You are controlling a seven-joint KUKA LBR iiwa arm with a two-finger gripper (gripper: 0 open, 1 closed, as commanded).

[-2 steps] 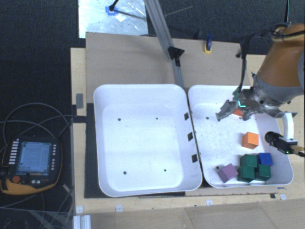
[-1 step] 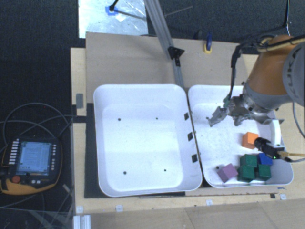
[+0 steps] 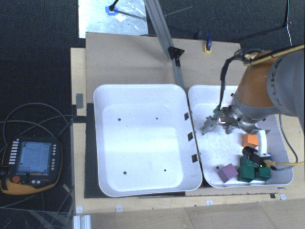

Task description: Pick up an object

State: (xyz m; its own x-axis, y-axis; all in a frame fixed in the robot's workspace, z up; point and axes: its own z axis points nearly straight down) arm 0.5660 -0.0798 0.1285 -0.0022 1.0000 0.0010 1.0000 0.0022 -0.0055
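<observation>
Pincer (image 3: 209, 124) hangs over bare right bin (image 3: 209, 175) floor, state unclear; closing here risks missing purple block (image 3: 228, 172) near the worktop's front edge.

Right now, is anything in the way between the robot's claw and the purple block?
Nothing visible. The gripper hangs over bare white floor in the right bin, and the purple block lies nearer the front wall, with only open bin floor between them. The orange block and green blocks sit off to the side.

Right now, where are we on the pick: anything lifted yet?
Done: the arm is over the right bin, its hand low above bare floor. In hand: nothing visibly lifted. The purple block, orange block and green blocks lie in the bin's near right corner, apart from the hand. Left: reach one, close, lift.
</observation>
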